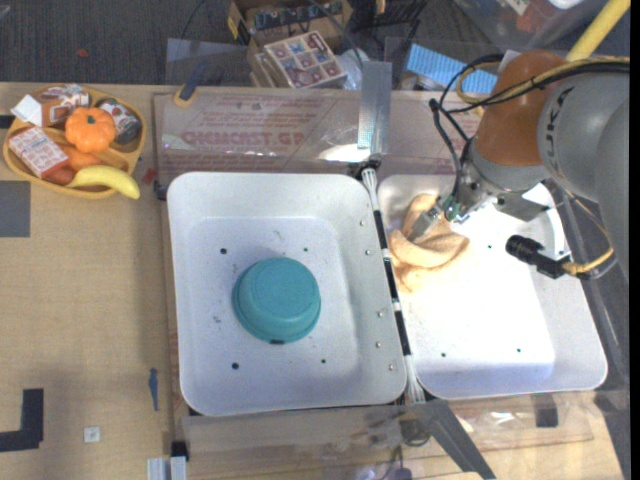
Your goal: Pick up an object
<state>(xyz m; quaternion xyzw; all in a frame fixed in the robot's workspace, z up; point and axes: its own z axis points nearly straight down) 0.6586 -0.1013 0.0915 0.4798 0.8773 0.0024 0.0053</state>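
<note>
Near the back-left corner of the right bin [520, 368], the tool [432, 218] sits down on a crumpled tan cloth [430, 250]; whether it clamps the cloth I cannot tell. A teal bowl [278, 299] lies upside down in the left bin [200, 368].

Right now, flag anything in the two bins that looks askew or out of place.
The floppy tan cloth-like object lies crumpled against the right white bin's upper-left corner, one edge riding up its wall beside the gripper. The teal upturned bowl sits squarely in the left white bin; nothing spilled.
</note>
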